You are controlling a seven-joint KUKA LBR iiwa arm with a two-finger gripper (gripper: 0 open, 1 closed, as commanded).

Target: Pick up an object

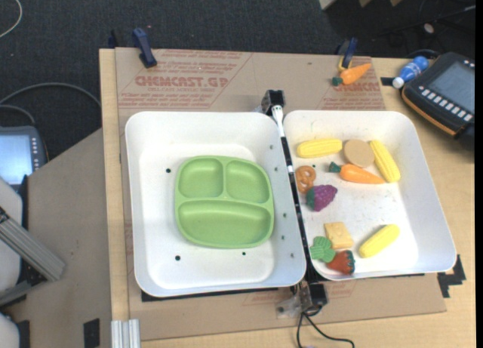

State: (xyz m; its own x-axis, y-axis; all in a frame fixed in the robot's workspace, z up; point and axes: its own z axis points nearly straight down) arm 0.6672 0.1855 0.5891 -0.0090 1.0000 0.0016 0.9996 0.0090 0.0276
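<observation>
The right bin (423, 180) holds several toy foods: a corn cob (319, 147), a tan round cookie (359, 152), a second corn cob (385, 161), a carrot (359, 174), a pretzel (305, 177), purple grapes (321, 197), a cheese cracker (338, 235), a yellow banana-like piece (378, 240), a green leafy piece (322, 249) and a strawberry (341, 262). The left bin (151, 188) holds a green divided plate (223, 201).
Another toy carrot (352, 75) lies on the cardboard bench behind the right bin. Blue clamps (144, 47) hold the board at the back. A black pendant (447, 93) sits at the far right. Cables hang at the front edge (309, 309).
</observation>
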